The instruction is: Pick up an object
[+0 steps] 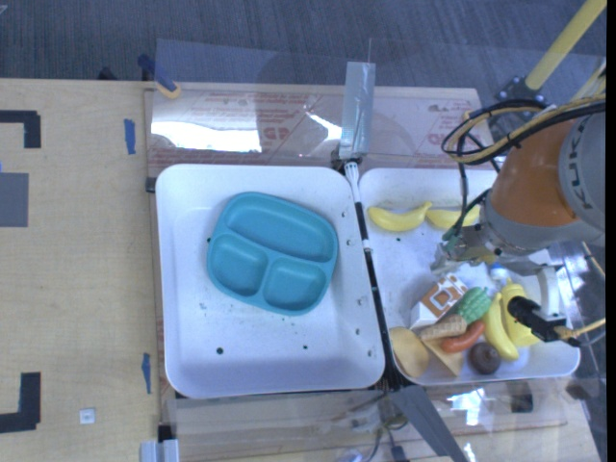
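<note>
The gripper (467,248) hangs low over the right bin (404,258), under the grey wrist and its orange band (534,186), but its metal tip is a small blurred cluster and I cannot tell how it is set or whether it holds anything. Taking the gripper as the landmark: just below it lie an orange-and-white carton (443,299) and a green toy vegetable (472,304), with a carrot-like piece (452,330), a brown round fruit (484,358) and a banana (500,320) crowded beyond them; a second yellow banana (397,217) lies apart, to its upper left. Well left of it, in the left bin (183,287), sits 1 blue 3-compartment plate (272,251). To do this step well, I judge it wise to choose a piece standing clear of the pile, such as the upper banana, centre on it and descend straight, avoiding the bin wall.
</note>
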Action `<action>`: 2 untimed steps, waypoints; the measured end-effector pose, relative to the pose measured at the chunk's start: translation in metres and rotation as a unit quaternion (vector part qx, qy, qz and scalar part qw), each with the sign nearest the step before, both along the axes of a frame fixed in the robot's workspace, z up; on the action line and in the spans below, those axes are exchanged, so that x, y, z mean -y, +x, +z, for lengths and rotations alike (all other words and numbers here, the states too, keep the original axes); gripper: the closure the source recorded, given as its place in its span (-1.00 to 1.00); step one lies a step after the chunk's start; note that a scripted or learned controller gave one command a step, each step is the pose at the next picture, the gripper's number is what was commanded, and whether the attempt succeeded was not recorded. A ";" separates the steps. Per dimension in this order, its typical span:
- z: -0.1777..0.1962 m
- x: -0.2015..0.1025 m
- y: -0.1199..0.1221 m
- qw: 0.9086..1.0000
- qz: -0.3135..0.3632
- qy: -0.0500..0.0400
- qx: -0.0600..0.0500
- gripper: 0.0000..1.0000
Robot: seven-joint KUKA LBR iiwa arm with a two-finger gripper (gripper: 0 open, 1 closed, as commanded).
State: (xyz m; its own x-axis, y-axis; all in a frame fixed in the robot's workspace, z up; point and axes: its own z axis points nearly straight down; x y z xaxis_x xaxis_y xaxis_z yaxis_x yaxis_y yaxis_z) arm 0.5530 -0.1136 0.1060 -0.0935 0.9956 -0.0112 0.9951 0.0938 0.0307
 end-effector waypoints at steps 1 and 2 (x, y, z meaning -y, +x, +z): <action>-0.001 0.000 -0.001 1.000 0.000 0.000 -0.001 -1.00; -0.015 0.000 -0.067 1.000 -0.027 0.005 -0.007 -1.00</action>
